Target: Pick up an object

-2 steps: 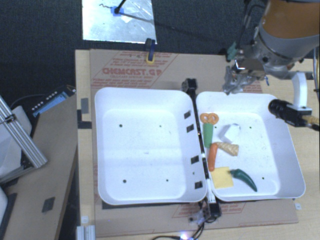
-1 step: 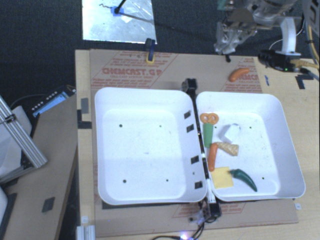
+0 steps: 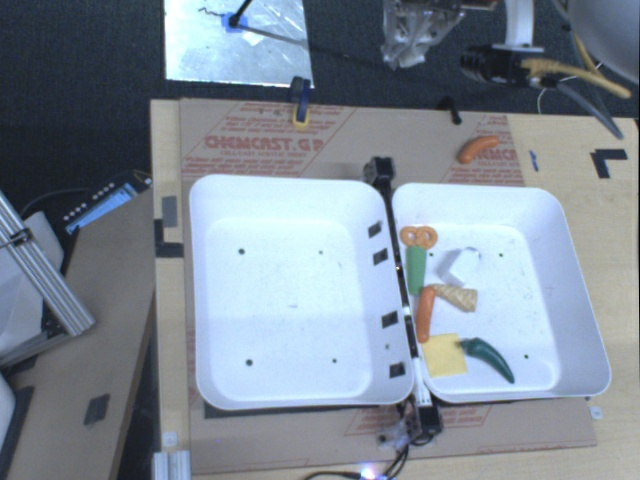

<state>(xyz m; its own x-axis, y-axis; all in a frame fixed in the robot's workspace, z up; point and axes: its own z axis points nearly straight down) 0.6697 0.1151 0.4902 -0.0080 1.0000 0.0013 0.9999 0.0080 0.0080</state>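
Nearest the camera, at the right bin's point(image 3: 575, 258) front edge: yellow flat piece point(image 3: 446, 355) and dark green pepper point(image 3: 490, 356), just beside each other. Behind them, along the divider: orange carrot point(image 3: 425, 312), green stick point(image 3: 415, 268), pretzel point(image 3: 419, 236). A tan cone-shaped piece point(image 3: 455, 296) and a white block point(image 3: 458, 265) sit just right of these, close together. Left bin point(image 3: 210, 268) has nothing to pick. One orange sausage-like item point(image 3: 477, 149) lies outside the bins on the surface point(image 3: 330, 138), behind the right bin.

Step judged: approach, nothing grasped yet. Hand point(image 3: 405, 56) is seen high at the frame's top, well apart from every object, above the dark floor beyond the surface. Nothing is seen between the fingers and nothing is touched. Opening can't be told — fingers are blurred together at this angle.

For a clean pick, the pepper is suggested: most free room on its right side. The carrot, stick and pretzel crowd the bin wall, so one finger would likely be blocked. Fingers should be set across the pepper's narrow axis, a straight vertical descent used, and the yellow piece alongside avoided. White block on white bin is a poor-contrast target; better skipped.
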